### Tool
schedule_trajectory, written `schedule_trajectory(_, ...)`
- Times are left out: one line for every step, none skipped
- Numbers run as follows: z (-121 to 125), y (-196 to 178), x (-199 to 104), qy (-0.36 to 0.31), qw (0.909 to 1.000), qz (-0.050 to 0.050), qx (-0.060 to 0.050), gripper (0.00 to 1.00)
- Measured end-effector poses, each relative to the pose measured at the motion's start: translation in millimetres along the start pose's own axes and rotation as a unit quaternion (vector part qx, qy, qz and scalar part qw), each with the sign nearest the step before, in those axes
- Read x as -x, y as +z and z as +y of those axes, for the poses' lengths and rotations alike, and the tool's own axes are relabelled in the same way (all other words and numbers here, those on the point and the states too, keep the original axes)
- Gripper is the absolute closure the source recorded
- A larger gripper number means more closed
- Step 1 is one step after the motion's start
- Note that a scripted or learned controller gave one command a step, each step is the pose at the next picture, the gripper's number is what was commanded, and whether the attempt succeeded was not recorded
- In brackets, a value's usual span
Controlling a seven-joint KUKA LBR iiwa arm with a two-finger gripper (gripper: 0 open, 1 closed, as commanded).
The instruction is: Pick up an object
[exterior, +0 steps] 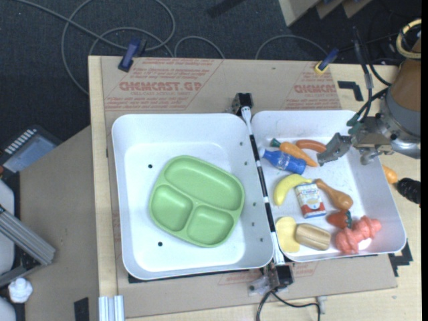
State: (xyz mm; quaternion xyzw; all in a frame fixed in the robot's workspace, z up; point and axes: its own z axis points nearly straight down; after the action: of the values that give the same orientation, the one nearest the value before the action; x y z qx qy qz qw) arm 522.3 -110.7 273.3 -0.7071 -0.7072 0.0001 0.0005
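Observation:
The right bin (374, 179) holds several toy foods. An orange carrot (299, 153), a red sausage (311, 144) and a blue bottle (281, 159) lie at its upper left. Below them are a yellow banana (289, 187), a small carton (309, 200) and a brown drumstick (335, 194). Along the front lie a bread roll (313, 236), a yellow slice (285, 232), a red piece (338, 219) and a pink lump (358, 234). My gripper (348, 150) hangs over the bin's upper right part, just right of the sausage and above the drumstick, with nothing seen in it.
A green divided plate (196, 200) lies in the left bin (134, 152). A black hinge strip (257, 172) runs between the bins. The arm's grey body (401, 129) reaches in over the right bin's right rim. Cables lie on the floor beyond the bench.

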Motion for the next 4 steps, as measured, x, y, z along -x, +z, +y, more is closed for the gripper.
schedule_trajectory(11,75,68,0.001,1.0000,0.000,-0.001,0.00)
schedule_trajectory(-2,183,93,0.001,1.0000,0.000,-0.001,0.00)
schedule_trajectory(-1,171,94,0.001,1.0000,-0.001,0.002,1.00)
schedule_trajectory(-3,72,22,-0.001,1.0000,0.000,0.002,1.00)
